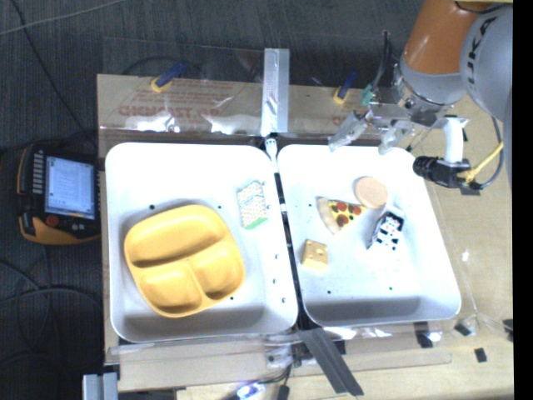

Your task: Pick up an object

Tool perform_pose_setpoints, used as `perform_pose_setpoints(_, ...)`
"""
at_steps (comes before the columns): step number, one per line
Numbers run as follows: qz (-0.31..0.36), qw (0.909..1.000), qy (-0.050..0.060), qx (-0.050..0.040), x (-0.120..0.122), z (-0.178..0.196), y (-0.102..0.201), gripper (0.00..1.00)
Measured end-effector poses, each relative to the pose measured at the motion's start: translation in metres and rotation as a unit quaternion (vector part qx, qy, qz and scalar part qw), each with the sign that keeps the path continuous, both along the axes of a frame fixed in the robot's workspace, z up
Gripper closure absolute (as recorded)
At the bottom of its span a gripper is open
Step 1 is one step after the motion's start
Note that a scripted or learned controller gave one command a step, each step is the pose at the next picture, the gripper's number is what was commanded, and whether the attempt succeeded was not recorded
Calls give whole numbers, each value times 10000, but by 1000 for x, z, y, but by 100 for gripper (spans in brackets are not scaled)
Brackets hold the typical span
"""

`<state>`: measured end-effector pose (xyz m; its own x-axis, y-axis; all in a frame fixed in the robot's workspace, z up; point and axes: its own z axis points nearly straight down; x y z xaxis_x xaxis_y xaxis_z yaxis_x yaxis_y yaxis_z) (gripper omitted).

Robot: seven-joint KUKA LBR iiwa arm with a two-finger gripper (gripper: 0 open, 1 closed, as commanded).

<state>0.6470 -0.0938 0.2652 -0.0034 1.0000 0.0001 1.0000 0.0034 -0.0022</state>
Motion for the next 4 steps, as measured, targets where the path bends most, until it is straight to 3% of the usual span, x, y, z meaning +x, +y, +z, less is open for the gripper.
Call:
perform_pose_setpoints(1, 22, 10000, 7, -1, -40, -138, -32, 0)
perform_pose_setpoints(2, -127, 9999, -89, -39, -48, -172, -13, 0)
perform_pose_setpoints(3, -121, 9998, -145, -36, -44, -158, -12, 100)
perform_pose_setpoints(4, -245, 9997, 0, -4, -48, -82, 14, 100)
